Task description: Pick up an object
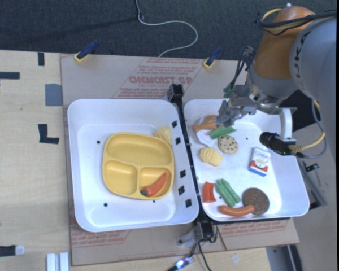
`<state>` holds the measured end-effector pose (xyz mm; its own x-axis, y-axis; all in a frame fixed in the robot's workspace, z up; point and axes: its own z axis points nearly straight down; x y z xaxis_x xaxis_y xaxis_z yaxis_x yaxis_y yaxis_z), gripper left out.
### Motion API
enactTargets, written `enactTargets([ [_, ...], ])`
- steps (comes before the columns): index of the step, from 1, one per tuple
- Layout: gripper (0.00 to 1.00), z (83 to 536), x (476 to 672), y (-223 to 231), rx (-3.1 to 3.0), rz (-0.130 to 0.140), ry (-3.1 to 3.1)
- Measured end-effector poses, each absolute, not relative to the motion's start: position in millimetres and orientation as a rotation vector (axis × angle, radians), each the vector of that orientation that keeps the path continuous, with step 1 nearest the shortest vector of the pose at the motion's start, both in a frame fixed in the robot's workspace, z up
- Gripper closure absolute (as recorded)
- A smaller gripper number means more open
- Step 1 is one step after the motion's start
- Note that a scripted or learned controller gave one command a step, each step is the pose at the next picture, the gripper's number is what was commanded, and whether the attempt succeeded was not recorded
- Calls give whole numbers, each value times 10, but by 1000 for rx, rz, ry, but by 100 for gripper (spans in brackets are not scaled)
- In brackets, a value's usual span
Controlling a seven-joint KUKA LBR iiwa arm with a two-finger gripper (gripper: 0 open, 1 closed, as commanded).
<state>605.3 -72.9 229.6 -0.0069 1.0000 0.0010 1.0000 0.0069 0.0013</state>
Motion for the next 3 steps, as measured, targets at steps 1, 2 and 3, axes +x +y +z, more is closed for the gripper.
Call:
enactTargets([
  [1,100,2267,6281,-328,2216,0,2228],
  [2,100,2137,6681,64,2215,0,2227],
  [3,100,2349,6617,17,2219,0,2222],
])
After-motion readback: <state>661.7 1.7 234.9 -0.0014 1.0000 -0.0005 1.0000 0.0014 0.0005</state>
